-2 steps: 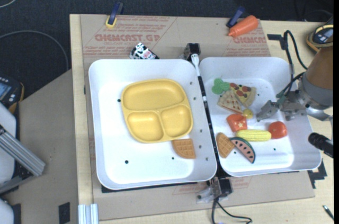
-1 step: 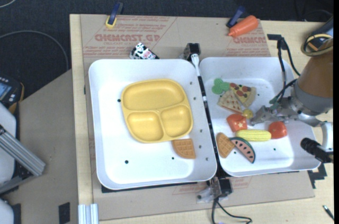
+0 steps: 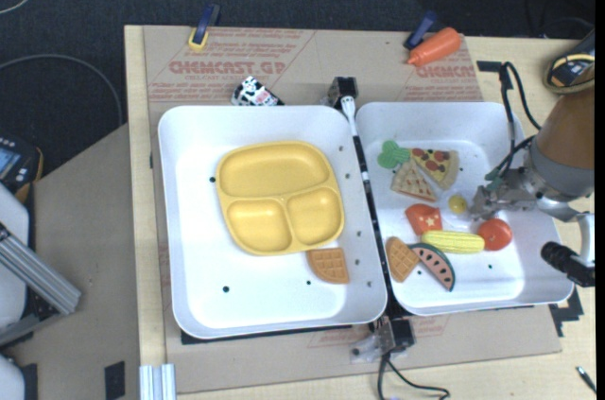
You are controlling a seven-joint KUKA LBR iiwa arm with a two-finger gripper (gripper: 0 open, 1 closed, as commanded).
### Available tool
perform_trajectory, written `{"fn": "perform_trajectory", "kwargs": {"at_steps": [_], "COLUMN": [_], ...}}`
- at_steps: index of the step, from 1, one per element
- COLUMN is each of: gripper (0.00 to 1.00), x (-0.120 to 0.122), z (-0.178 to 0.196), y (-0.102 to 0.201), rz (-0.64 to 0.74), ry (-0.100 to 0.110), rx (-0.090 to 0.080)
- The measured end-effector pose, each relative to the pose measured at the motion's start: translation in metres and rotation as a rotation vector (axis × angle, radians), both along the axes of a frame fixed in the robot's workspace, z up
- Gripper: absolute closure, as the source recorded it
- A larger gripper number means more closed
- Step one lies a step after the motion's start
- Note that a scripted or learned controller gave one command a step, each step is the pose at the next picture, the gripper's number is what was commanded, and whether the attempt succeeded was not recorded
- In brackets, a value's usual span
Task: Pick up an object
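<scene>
Now: gripper (image 3: 489, 202) low | tomato (image 3: 494, 234), corn (image 3: 454, 242) crowd beside

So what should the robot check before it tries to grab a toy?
1. Toys within reach in the right bin: ok, corn, tomato, pizza slice, watermelon slice.
2. Gripper over the right bin: ok, above the tomato.
3. Jaws open or shut: cannot tell.
4. Already holding something: cannot tell.
5. Target standing apart: not ok, tomato touches corn.
6. Left bin out of the way: ok, it holds a yellow plate and a waffle.
</scene>
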State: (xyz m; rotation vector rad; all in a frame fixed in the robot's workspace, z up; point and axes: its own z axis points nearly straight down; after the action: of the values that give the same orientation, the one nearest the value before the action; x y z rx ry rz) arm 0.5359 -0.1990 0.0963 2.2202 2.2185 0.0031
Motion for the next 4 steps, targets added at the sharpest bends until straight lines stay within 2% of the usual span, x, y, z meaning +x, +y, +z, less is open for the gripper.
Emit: {"fn": "perform_trajectory", "kwargs": {"at_steps": [2, 3, 4], "gripper": [1.00, 1.00, 1.00], "x": [0.011, 0.012, 0.014], "z": [0.128, 0.129, 0.131], "y": [-0.003, -0.004, 0.043], "rz": [0.002, 0.002, 0.006], "ry": [-0.006, 0.000, 0.004], "rx": [-0.004, -0.002, 0.003]}}
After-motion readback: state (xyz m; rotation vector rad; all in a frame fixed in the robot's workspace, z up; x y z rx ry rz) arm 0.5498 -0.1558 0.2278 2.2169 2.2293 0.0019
